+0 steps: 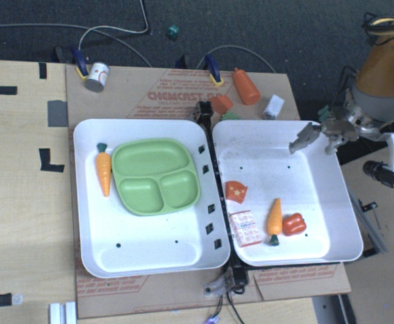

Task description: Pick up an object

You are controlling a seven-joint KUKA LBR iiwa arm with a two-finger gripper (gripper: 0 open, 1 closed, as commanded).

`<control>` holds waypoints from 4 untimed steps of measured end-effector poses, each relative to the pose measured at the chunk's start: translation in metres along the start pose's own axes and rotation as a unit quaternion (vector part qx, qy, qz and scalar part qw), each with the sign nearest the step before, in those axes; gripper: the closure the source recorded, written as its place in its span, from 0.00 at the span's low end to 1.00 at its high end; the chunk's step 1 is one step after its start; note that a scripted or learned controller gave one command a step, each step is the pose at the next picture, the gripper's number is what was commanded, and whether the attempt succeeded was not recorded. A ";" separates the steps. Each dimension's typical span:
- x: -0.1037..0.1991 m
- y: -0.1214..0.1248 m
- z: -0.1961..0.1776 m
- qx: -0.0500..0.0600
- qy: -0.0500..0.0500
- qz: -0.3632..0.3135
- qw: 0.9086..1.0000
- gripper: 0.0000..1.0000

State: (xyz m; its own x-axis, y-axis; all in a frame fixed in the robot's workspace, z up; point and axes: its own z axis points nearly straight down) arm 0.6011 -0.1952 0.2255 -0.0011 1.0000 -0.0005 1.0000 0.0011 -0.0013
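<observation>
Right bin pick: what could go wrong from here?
1. The carrot touches the red pepper, so a grasp there may catch both or knock one aside.
2. The flat packet lies low on the bin floor and would likely slip out.
3. The hand sits at the right bin's far rim; a steep descent might clip it.

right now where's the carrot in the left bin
In the camera view, the carrot lies along the left bin's left side, just left of the green divided plate, leafy end pointing up.
</observation>
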 end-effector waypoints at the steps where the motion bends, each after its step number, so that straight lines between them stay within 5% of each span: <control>1: 0.000 -0.066 0.058 0.001 0.000 0.000 1.000 0.00; 2: 0.071 -0.093 0.087 0.001 0.001 -0.001 1.000 0.00; 3: 0.048 -0.084 0.139 -0.001 0.001 0.000 1.000 0.00; 4: 0.044 -0.115 0.139 -0.004 -0.001 0.000 1.000 0.00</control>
State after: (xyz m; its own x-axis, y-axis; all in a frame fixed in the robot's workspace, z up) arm 0.4859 -0.1517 0.0866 -0.0011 1.0000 -0.0028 1.0000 0.0012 0.0071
